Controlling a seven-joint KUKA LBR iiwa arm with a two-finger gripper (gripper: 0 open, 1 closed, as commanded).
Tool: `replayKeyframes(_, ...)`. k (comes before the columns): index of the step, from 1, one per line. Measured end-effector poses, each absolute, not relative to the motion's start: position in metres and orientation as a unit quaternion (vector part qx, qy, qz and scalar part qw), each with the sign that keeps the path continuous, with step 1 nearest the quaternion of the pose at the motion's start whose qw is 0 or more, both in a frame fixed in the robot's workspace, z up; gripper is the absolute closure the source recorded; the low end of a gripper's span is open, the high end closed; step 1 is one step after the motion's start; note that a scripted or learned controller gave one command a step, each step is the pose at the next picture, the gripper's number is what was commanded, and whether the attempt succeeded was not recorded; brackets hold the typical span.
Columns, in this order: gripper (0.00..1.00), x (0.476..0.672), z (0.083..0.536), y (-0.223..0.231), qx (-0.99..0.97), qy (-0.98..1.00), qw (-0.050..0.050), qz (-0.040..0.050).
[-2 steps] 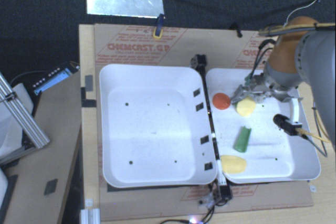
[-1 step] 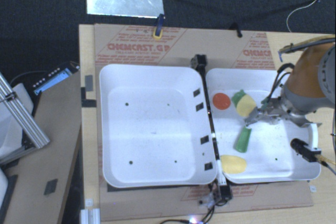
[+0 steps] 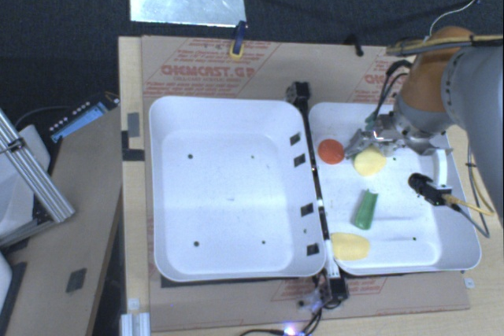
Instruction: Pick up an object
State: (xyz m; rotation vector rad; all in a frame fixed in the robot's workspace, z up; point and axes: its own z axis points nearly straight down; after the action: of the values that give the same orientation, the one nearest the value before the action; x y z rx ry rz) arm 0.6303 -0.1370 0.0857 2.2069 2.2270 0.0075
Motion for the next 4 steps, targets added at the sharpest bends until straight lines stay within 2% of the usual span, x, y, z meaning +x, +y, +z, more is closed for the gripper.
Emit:
replayKeyframes(1, 0.00, 0.542, 0.084, -0.164, 0.708, 0.706, -0.002, -0.0016)
replayKeyframes(2, 0.00, 0.585, 0.085, -0.137, 0.705, 0.709, 0.002, 0.0011)
replayKeyframes(3, 0.00, 0.638, 0.086, -0.156, 0.705, 0.709, 0.003, 0.0017)
replayKeyframes(4, 0.00, 0.673, 0.221, -0.053, 0.702, 0.712, 0.006, 0.0069)
